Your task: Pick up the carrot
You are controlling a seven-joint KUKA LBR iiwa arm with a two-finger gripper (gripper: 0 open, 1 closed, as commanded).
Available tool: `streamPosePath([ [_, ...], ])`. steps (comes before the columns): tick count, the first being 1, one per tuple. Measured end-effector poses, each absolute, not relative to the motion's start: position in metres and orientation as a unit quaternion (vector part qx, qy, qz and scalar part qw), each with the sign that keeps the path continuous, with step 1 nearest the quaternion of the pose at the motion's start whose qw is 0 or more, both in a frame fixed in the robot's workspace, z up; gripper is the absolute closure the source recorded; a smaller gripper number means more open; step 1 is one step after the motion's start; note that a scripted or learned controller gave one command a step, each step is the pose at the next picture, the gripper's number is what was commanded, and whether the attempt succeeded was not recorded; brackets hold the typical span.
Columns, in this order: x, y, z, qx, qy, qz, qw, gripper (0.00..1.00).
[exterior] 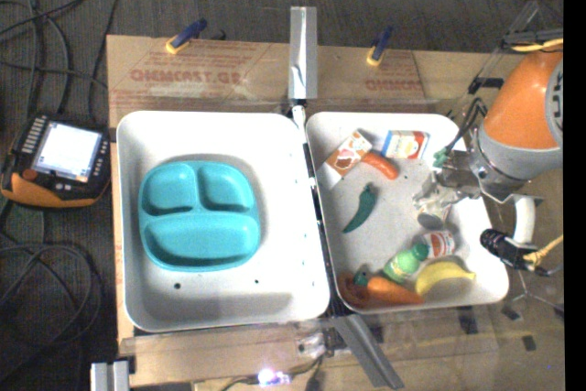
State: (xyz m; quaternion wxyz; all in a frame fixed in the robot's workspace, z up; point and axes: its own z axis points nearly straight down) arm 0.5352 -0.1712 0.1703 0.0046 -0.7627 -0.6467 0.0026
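While the gripper (439, 188) hovered at three o'clock in the right bin (458, 128), finger state unreadable, it needed to descend toward six o'clock onto the carrot (389, 290), avoiding the banana (444, 276).

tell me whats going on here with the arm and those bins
The arm's gripper hangs over the right bin, near its right side. The carrot lies untouched at that bin's front edge, beside a banana and a small bottle. A teal divided plate sits in the left bin.
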Motion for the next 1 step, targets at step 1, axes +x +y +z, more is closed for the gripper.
streamPosePath([
  [1, 0.4893, -0.1071, 0.2447, -0.849, -0.529, 0.0028, 0.001, 1.00],
])
